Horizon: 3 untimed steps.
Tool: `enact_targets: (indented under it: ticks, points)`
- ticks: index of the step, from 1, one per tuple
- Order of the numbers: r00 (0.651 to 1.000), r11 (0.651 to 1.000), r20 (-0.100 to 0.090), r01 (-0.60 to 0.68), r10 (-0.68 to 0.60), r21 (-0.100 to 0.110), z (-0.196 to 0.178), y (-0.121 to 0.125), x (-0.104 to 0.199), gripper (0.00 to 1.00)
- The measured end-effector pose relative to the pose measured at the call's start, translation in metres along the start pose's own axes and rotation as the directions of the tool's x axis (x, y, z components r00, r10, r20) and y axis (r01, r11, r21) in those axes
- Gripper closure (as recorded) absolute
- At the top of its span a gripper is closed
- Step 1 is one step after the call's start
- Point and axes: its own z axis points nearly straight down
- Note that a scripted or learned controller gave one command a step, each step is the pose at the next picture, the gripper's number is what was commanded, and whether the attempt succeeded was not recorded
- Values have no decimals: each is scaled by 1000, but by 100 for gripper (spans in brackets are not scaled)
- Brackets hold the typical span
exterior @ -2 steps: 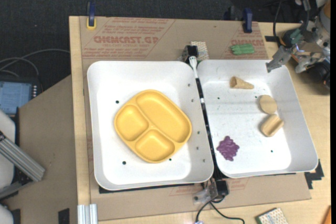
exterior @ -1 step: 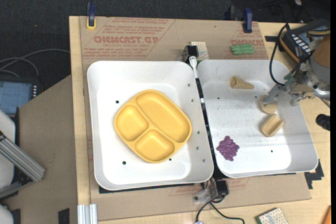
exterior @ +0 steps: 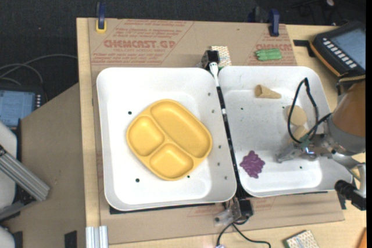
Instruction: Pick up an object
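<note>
From above, the end effector (exterior: 285, 155) sits low in the right bin (exterior: 273, 180) beside a purple grape cluster (exterior: 252, 164); open or closed, I cannot tell. A yellow divided plate (exterior: 168, 139) (three compartments) fills the left bin (exterior: 116, 90).

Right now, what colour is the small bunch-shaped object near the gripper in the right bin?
Purple bunch-shaped object, seen in the camera view.

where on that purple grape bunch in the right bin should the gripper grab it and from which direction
Probably from straight above, fingers closing across the narrower width of the purple grape bunch. It lies flat and lumpy on the floor of the right bin, clear of the walls and apart from the gripper, so no side offers a handle.
</note>
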Motion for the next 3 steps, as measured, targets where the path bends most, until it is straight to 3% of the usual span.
enact_targets:
  ticks: [1,2,3]
  points:
    - [1000,1000,-4,7,-7,-8,-4,6,-27,0]
    - [1000,1000,3,12,-12,-13,-3,49,39,0]
    - [1000,1000,3,-1,1,-5,-3,6,-1,0]
